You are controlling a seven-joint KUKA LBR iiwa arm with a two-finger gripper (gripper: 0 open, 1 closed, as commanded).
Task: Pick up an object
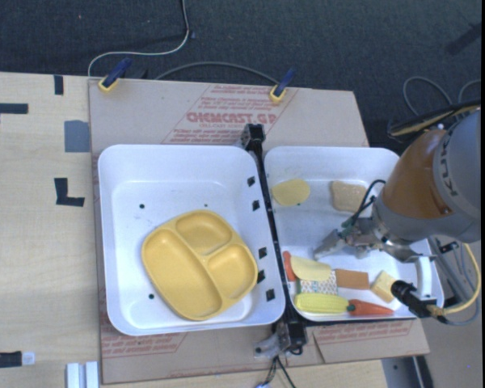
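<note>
Fingers (333, 247) of the gripper (347, 241) spread open, nothing between them, tips low inside the right bin (323, 158) just above the toy food cluster: yellow cheese wedge (309, 267), corn cob (319, 303), carrot (369, 306). Likely lining up a grasp there. Yellow divided plate (198, 261) lies in the left bin (113, 217), well apart. Both bins rest on cardboard (226, 115) over the worktop.

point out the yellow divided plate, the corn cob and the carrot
yellow divided plate (198, 263), camera view, middle where its compartments meet
corn cob (318, 302), camera view, middle of the cob
carrot (370, 307), camera view, middle of its orange body
</note>
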